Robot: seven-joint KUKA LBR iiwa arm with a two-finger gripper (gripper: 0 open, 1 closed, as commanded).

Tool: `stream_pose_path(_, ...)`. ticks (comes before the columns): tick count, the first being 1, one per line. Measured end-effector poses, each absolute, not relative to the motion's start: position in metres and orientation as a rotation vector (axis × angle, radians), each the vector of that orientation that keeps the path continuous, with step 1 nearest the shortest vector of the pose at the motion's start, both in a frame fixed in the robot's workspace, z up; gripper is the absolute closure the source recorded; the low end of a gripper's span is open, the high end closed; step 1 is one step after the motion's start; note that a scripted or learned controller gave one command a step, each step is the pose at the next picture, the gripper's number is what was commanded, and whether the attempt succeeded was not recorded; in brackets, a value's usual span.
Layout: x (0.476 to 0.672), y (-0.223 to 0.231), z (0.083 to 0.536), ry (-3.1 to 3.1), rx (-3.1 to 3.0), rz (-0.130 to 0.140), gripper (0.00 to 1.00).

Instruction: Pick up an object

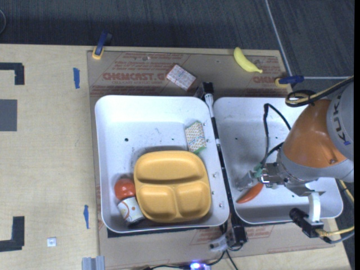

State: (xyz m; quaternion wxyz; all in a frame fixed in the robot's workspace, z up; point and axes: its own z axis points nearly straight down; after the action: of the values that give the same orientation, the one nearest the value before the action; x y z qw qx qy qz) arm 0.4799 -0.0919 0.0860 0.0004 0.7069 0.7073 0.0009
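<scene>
One small orange carrot-shaped toy (250, 193) lies beside the gripper (260, 176); finger state unclear. Centre over it, then close gently.

My desk (45, 167) is pale wood with black marks and blue tape (76, 77). Beyond it lies dark grey carpet (169, 10). Brown cardboard (140, 75) covers the desk's middle.

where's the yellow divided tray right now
The yellow divided tray lies in the left bin, toward its near side, with a small orange and white object at its left edge and a patterned packet just beyond its far right corner.
</scene>
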Motion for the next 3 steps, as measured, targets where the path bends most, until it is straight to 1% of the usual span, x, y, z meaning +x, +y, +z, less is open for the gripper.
stream_pose_path(1,0.481,-0.092,0.096,2.218,2.220,0.006,1.00)
stream_pose_path(2,0.480,0.000,0.185,2.223,2.219,0.003,1.00)
stream_pose_path(3,0.480,0.006,0.185,2.221,2.219,0.003,1.00)
